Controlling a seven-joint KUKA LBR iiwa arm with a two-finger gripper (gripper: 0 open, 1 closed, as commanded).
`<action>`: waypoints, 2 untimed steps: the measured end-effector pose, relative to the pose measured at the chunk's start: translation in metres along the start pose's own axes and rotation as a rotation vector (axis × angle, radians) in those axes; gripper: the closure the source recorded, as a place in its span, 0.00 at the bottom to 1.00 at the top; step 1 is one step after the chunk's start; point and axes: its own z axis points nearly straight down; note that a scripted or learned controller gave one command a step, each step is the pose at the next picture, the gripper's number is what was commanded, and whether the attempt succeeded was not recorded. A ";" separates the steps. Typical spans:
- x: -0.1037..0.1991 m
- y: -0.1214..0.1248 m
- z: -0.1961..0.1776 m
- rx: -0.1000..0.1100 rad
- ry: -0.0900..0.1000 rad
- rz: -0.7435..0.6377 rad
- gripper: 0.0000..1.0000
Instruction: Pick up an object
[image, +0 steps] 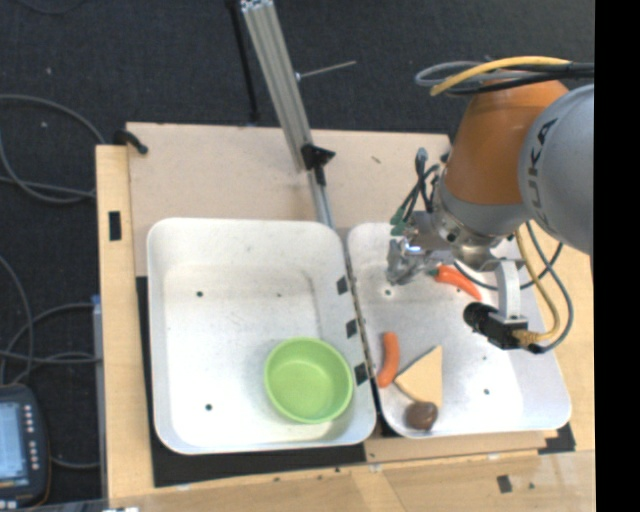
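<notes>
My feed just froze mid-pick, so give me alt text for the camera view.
The grey and orange arm hangs over the right bin, its claw low near the bin's far left corner. Nearer the camera lie an orange sausage-shaped piece, a tan wedge and a small brown lump. The left bin holds a green bowl.

Glossy green plastic bowl (308, 379) in a matt white bin (200, 260); bench (220, 170) looks wooden.

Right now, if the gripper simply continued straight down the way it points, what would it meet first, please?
Probably the bare floor of the right bin near its upper-left corner; the gripper hangs there, apart from the objects, though depth is unclear.
</notes>
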 end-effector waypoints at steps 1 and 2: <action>0.052 0.018 -0.005 0.000 0.000 0.000 1.00; 0.099 0.036 -0.007 0.000 -0.001 0.001 1.00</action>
